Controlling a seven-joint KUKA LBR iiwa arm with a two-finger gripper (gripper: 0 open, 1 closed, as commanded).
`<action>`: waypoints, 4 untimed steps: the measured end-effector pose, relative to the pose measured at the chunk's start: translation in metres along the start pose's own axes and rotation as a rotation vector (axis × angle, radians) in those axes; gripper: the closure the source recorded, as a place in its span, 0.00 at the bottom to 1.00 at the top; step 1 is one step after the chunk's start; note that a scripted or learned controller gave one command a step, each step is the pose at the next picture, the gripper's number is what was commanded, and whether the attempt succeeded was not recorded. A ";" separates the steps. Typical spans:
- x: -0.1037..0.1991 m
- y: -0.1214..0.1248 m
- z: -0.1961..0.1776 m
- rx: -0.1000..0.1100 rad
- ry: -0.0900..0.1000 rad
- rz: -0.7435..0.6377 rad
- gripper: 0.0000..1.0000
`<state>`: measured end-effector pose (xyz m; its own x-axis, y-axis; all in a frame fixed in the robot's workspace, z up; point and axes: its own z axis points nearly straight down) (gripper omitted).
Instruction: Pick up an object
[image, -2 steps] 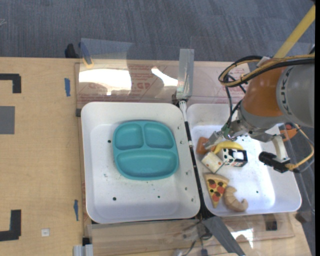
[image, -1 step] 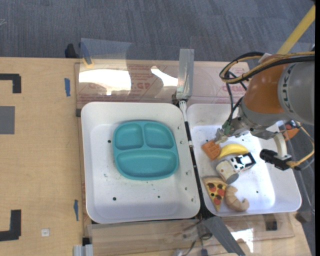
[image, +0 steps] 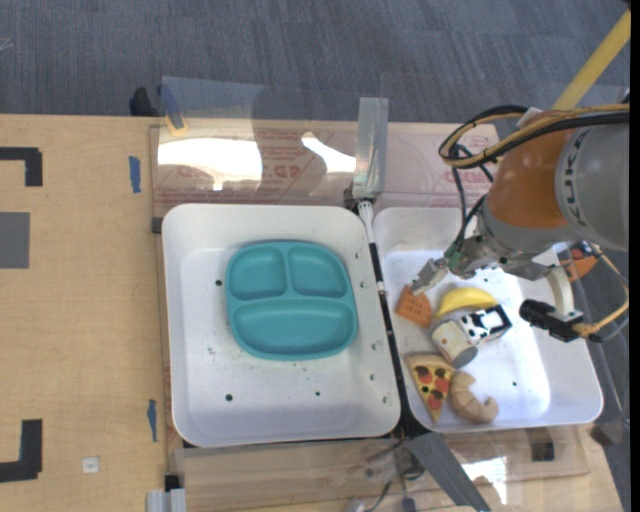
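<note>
Down at the 6 o'clock end of my right bin (image: 575, 400), closest to the lens, a pizza slice toy (image: 432, 381) is lying flat with a tan croissant-looking piece (image: 472, 401) touching it on the 3 o'clock side. Just past those, toward 12, a little white-and-black cup thing (image: 470, 332) is tipped on its side, and a yellow banana (image: 467, 298) is sitting right against its top. An orange wedge (image: 414, 306) is leaning just beside them at 9 o'clock, close to the wall between the bins.

I'm hanging my pincer (image: 437, 273) over the 12 o'clock part of that pile, just above the orange wedge and banana. Honestly can't tell from this angle whether it's spread wide or pinched narrow, and nothing is visibly sitting in it, so I'm not claiming a grab.

Everything is bunched together, which I'm guessing is going to make a clean pick harder, since neighbours are touching. The wedge looks like the easiest target because it's on the edge of the cluster.

Over at 9 o'clock the left bin (image: 190, 240) is carrying a teal divided plate (image: 291, 299), lying flat in the middle, well apart from where I'm working.
</note>
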<state>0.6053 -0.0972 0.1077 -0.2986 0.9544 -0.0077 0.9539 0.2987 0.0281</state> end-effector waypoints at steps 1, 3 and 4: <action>0.005 -0.021 0.010 -0.001 -0.001 -0.134 0.00; -0.003 -0.046 0.014 0.011 -0.001 -0.089 1.00; 0.008 -0.058 0.017 0.017 0.003 -0.002 1.00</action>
<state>0.5485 -0.1068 0.0892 -0.3007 0.9537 -0.0046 0.9536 0.3007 0.0111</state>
